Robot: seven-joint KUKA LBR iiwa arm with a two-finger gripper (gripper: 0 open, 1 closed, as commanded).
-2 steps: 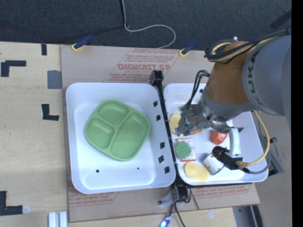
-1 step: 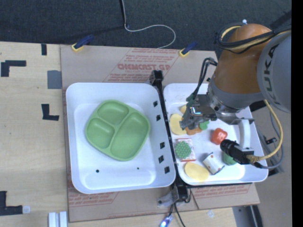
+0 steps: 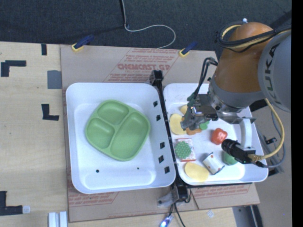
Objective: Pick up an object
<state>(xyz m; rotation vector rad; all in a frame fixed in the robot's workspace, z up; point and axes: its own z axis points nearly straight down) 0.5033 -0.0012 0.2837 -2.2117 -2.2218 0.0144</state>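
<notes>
Gripper (image 3: 193, 122) is low in the right bin (image 3: 255, 176); whether its fingers are apart I can't tell. A yellow disc (image 3: 176, 124) lies just left of them: light, stiff, flat, probably slippery, best pinched at its edge.

Wooden worktop (image 3: 28, 141), printed cardboard sheet (image 3: 137, 65) at its centre, two white bins (image 3: 75, 126) side by side on the cardboard

— The green plate (image 3: 118, 129)?
— Matt, smooth plastic; both white bins (image 3: 75, 141) look like glossy plastic.
— And beneath them?
— Brown cardboard sheet (image 3: 137, 65), dull, on a pale wood-look tabletop (image 3: 23, 141) — dark carpet (image 3: 57, 8) beyond.
</notes>
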